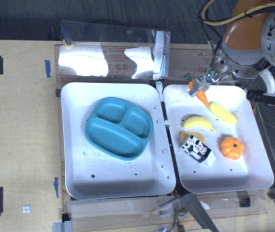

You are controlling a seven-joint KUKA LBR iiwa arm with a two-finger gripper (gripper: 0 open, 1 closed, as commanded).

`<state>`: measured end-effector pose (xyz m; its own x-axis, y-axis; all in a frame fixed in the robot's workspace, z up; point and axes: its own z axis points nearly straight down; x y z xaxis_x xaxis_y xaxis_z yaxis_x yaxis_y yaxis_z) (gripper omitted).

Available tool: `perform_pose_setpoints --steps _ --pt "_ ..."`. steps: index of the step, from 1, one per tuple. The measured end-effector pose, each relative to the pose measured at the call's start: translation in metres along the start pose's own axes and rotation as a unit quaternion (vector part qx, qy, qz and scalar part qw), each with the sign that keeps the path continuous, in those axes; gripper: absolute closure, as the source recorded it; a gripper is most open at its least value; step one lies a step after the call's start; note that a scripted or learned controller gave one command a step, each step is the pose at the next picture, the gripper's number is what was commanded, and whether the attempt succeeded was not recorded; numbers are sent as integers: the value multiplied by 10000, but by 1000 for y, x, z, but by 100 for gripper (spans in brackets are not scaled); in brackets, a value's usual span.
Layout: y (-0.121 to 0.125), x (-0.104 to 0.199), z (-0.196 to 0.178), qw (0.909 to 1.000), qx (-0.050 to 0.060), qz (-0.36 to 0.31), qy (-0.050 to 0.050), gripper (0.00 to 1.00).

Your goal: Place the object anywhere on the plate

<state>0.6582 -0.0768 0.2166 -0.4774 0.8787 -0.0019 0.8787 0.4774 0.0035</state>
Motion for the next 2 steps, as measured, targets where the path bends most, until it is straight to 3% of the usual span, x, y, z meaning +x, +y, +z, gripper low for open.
perform_pose_setpoints --steps 1,2 --pt "59 111 33 9993 22 362 26 100" --pt "58 107 31 9992 18 387 11 0"
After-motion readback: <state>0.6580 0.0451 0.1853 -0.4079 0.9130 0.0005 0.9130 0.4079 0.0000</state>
